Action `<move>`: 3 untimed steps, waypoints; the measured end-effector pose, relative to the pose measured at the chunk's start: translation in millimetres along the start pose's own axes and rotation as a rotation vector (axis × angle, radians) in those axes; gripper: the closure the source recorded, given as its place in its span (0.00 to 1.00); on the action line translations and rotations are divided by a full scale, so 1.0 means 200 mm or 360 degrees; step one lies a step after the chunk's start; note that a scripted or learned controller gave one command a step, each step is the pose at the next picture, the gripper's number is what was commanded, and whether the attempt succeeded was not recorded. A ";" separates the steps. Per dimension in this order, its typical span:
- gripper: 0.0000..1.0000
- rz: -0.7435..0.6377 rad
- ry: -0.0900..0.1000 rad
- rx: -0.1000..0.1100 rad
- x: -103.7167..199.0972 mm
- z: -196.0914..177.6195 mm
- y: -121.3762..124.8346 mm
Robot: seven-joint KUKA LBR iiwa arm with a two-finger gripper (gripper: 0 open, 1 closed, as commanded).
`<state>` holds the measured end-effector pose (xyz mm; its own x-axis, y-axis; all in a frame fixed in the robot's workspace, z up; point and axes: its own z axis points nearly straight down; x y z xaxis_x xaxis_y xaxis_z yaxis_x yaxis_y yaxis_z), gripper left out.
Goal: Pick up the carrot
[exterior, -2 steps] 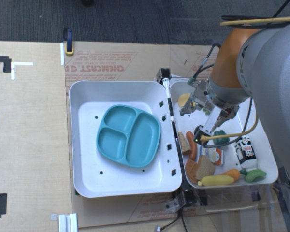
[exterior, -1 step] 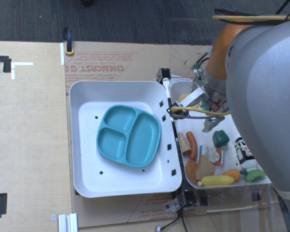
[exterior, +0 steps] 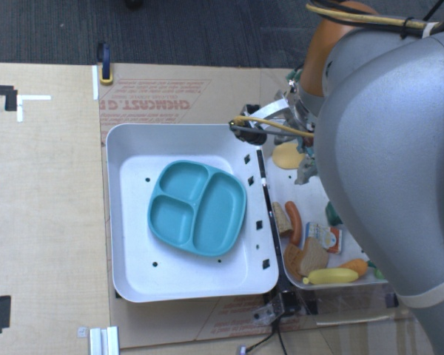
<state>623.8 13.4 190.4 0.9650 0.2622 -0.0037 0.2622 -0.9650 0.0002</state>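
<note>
The carrot (exterior: 356,266) is a small orange piece at the near end of the right bin (exterior: 333,296). It touches the right end of a yellow banana (exterior: 331,276), and the big grey arm (exterior: 388,168) hides part of it. My gripper (exterior: 305,170) hangs low at the far end of that bin, beside a pale yellow round item (exterior: 286,156) and well away from the carrot. The arm's body covers most of the gripper.
The left bin (exterior: 133,272) holds a teal divided plate (exterior: 197,208). In the right bin lie a red sausage (exterior: 294,224), bread slices (exterior: 311,257), a small carton (exterior: 326,237) and a green item (exterior: 333,214). A cable (exterior: 274,126) crosses the bins' far divider.
</note>
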 end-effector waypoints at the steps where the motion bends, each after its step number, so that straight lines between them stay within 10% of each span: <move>1: 0.00 0.0104 -0.0007 0.0005 -0.28 0.00 0.05; 2: 1.00 0.0088 -0.0013 0.0005 -0.28 -0.04 0.05; 3: 1.00 0.0078 -0.0018 0.0005 -0.28 -0.08 0.06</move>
